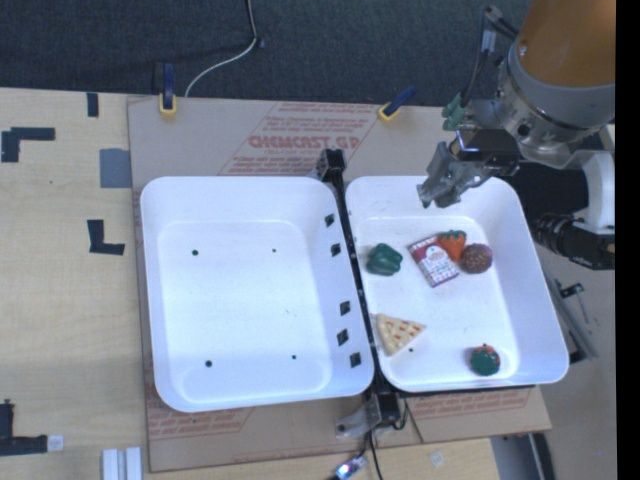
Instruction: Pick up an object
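Right bin (530,268) holds six small toys — green pepper (384,259) at nine o'clock, pizza slice (398,333) at seven, gripper (436,192) at twelve, grip state indiscernible

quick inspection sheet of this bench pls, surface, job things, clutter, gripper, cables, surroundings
surface: cardboard sheet bearing left bin and right bin, side by side
job's things: all in the right bin; green pepper, red box, carrot, brown round piece, pizza slice, green and red piece
clutter: nothing seen
grippers: gripper over the right bin's far edge, nothing seen in it
cables: white cable at the bench's far side
surroundings: yellow clamp and another clamp on the cardboard's far edge
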`<move>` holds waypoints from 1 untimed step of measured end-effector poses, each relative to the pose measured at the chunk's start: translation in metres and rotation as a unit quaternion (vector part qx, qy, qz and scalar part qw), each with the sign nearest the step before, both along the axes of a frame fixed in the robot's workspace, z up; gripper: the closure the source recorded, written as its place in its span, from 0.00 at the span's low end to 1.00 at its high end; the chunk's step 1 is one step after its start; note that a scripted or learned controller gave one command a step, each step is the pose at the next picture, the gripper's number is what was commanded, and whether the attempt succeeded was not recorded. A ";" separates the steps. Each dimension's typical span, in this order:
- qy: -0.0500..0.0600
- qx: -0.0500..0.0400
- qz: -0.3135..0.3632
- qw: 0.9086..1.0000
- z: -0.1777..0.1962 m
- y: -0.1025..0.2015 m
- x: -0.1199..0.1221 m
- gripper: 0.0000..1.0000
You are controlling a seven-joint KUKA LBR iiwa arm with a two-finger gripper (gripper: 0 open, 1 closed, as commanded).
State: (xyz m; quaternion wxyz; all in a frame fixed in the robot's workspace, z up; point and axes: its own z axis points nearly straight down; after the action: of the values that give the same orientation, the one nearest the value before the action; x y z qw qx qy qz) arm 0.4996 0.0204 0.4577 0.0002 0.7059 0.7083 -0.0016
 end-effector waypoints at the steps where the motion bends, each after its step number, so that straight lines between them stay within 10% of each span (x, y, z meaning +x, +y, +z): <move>1: 0.001 0.000 0.001 1.000 0.010 0.000 0.000 1.00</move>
State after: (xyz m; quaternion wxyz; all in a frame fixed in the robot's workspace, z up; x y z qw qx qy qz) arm 0.4999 0.0207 0.4673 0.0002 0.7055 0.7087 -0.0023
